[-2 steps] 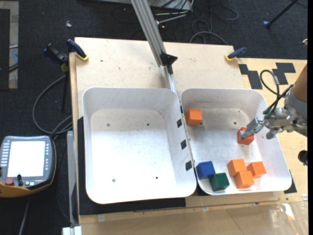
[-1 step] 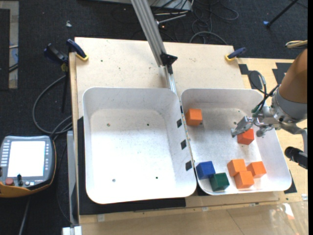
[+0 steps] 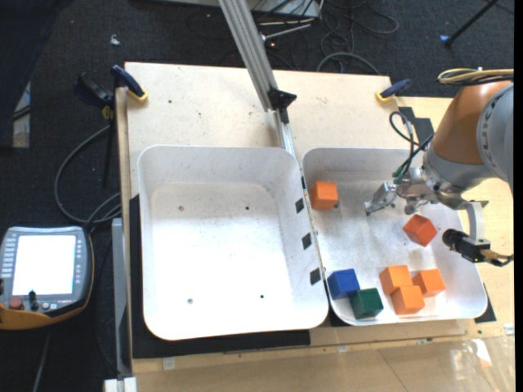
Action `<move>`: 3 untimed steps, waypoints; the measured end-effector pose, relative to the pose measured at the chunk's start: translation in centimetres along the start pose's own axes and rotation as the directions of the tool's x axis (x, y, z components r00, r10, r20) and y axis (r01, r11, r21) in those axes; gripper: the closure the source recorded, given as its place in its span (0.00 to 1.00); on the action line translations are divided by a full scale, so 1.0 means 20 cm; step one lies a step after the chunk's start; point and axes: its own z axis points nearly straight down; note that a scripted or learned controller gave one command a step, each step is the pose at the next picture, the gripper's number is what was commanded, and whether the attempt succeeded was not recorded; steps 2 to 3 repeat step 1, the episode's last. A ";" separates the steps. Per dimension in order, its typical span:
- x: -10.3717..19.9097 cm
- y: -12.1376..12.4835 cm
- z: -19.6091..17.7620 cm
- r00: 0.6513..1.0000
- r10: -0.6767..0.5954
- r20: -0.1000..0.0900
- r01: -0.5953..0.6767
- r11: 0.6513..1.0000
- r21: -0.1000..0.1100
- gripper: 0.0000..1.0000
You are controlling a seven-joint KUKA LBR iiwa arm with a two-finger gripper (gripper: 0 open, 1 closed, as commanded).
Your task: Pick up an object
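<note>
The right bin (image 3: 359, 155) holds several blocks. An orange cube (image 3: 325, 194) sits near its left wall. A darker orange cube (image 3: 420, 229) lies tilted at the middle right. Along the front edge are a blue cube (image 3: 343, 282), a green cube (image 3: 367, 302) and three orange cubes (image 3: 408, 288) bunched together. My gripper (image 3: 381, 201) hangs over the bin's middle, between the lone orange cube and the tilted one, touching neither. Nothing shows in its grasp.
The left bin (image 3: 212, 243) lies beside the right one, with a raised divider between them. A slanted metal rail (image 3: 249, 39) runs from the back down to the bins' junction. A teach pendant (image 3: 45, 276) rests on the floor at far left.
</note>
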 end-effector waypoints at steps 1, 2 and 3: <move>0.04 0.35 0.07 1.000 -0.001 -0.005 0.001 1.000 0.005 0.00; 0.04 0.35 0.07 1.000 -0.001 -0.005 0.001 1.000 0.005 0.00; 0.04 0.35 0.07 1.000 -0.001 -0.005 0.001 1.000 0.005 0.00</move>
